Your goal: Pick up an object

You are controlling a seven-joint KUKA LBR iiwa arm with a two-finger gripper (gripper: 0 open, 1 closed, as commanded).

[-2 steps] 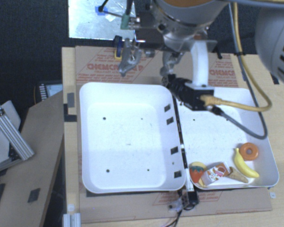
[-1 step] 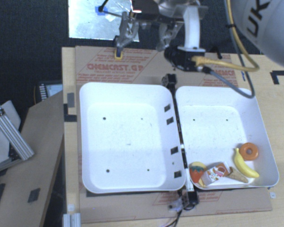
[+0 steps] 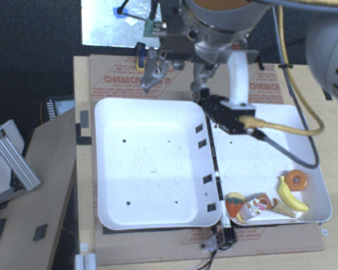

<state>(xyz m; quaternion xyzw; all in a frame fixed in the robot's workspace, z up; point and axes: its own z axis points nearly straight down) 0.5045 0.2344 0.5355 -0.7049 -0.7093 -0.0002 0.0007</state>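
Observation:
Several small objects lie in the near corner of the right bin [image 3: 270,145]. A yellow banana [image 3: 290,196] rests beside an orange ring [image 3: 296,179]. Next to them are a red-and-orange fruit [image 3: 234,205], a white-and-red packet [image 3: 257,205] and a small brown piece [image 3: 283,209]. My gripper [image 3: 176,82] hangs high over the far edge between the two bins, well away from the objects. It is open, its fingers [image 3: 151,75] spread wide with nothing between them.
The left bin [image 3: 152,162] sits beside the right one, joined along a black-clipped rim. A black block with a yellow cable [image 3: 281,129] hangs over the right bin's far part. Cardboard lies under both bins, and a metal rail [image 3: 11,156] stands at the left.

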